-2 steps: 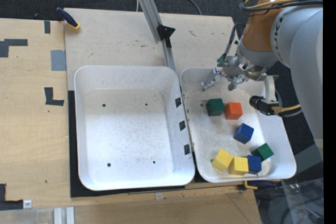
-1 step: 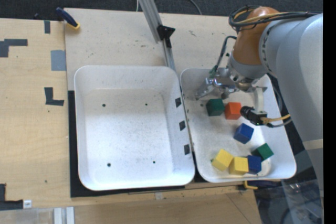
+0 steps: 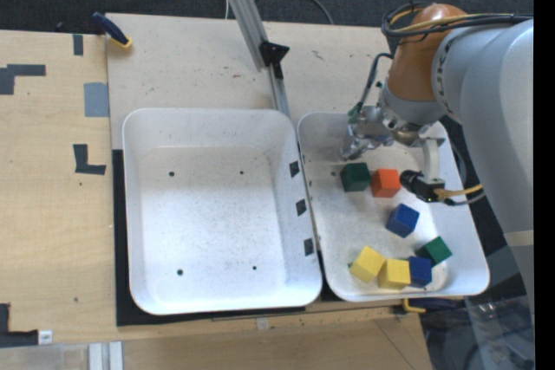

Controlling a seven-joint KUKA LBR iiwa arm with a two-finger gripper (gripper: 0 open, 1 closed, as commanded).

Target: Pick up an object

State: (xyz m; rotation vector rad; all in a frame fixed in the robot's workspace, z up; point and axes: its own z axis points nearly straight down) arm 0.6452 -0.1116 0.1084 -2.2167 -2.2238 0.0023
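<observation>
Gripper [image 3: 355, 145] is seen low over the right bin [image 3: 325, 139], just above the dark green cube [image 3: 354, 178]; jaw state can't be told, nothing is seen held. Orange cube [image 3: 386, 182] is set just beside the green one. Blue cube [image 3: 402, 220] lies nearer the front. Two yellow cubes [image 3: 368, 263] w/ others are clustered at the front edge.
</observation>
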